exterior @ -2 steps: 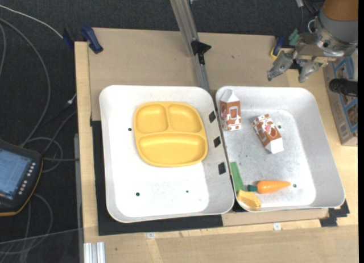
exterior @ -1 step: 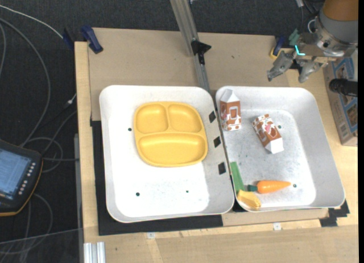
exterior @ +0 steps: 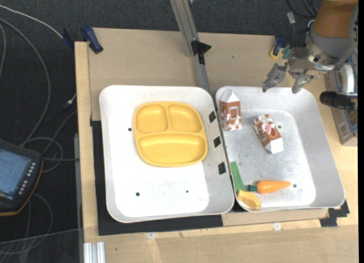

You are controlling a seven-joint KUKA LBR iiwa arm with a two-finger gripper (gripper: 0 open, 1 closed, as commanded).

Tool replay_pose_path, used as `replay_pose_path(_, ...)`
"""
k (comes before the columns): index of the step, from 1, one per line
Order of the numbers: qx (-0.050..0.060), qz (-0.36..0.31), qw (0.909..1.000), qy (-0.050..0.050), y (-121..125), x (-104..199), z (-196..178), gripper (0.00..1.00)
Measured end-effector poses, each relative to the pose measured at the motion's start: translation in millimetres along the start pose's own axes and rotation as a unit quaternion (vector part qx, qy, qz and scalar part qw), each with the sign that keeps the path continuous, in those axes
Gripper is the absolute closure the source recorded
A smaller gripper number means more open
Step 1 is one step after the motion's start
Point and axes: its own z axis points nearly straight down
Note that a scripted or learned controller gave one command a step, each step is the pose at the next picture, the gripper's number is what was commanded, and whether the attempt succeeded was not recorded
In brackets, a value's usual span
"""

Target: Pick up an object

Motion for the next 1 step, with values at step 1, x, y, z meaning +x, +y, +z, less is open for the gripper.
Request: replay_pose_path(1, -0.001, -0.001, 1.0, 0.0, 7.2, 5.6, 47.4, 0.0)
